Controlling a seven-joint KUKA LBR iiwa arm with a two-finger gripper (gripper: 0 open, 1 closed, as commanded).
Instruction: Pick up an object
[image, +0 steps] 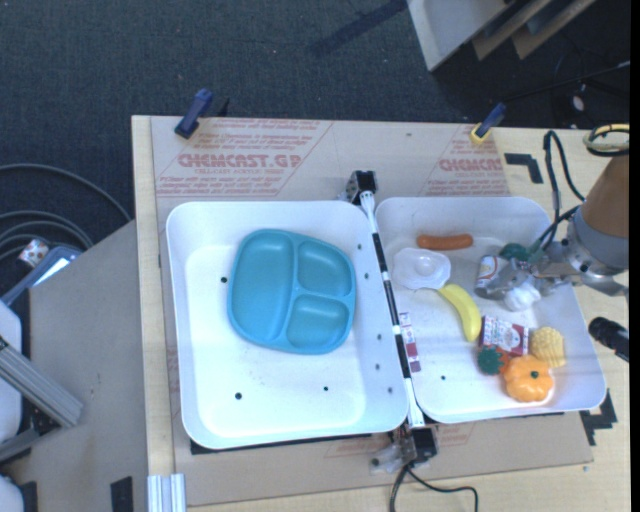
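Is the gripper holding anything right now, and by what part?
Cannot tell. The gripper sits low in the right bin, over small white and teal items, but no object shows clearly between its fingers.

A robotics lab: the counter (300, 150) is a board with printed lettering, clamped at 11 and 1 o'clock by clips (193, 112). Two bins (190, 330) sit taped together, cables (60, 215) trail over grey carpet (150, 50) at 9 o'clock.
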